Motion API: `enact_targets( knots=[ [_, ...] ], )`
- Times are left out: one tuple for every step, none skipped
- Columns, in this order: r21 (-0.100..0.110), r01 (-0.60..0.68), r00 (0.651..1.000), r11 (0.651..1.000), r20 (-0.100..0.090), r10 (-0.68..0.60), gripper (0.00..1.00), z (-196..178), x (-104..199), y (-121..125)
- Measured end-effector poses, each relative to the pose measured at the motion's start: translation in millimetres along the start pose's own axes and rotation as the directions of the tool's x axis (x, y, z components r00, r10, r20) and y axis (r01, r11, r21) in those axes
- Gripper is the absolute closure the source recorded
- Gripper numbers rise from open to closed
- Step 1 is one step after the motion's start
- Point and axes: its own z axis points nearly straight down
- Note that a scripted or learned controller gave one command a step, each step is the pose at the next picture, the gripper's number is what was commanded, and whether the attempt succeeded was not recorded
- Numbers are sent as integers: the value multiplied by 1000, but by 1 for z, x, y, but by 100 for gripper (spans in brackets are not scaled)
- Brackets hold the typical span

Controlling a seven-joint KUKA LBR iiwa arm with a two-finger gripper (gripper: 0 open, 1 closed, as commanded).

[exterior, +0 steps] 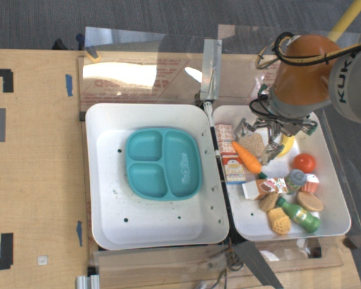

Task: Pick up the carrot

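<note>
Carrot: lying slantwise in right bin, touching bread slice and carton | gripper: I see it just beside the carrot; finger spread I cannot tell | risk: crowded neighbours, I expect a snagged banana or a slipped grasp.

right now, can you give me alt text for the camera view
The grey arm's end effector hangs over the right white bin, above an orange toy carrot lying among toy foods. The left white bin holds a teal three-compartment plastic tray.
</note>
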Motion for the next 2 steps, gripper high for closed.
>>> enact_targets(
  knots=[
    [-7, -32, 999, 999, -5, 32, 0, 3, 42, 46],
    [-4, 89, 996, 996, -2, -89, 0, 2, 74, 65]
  ],
)
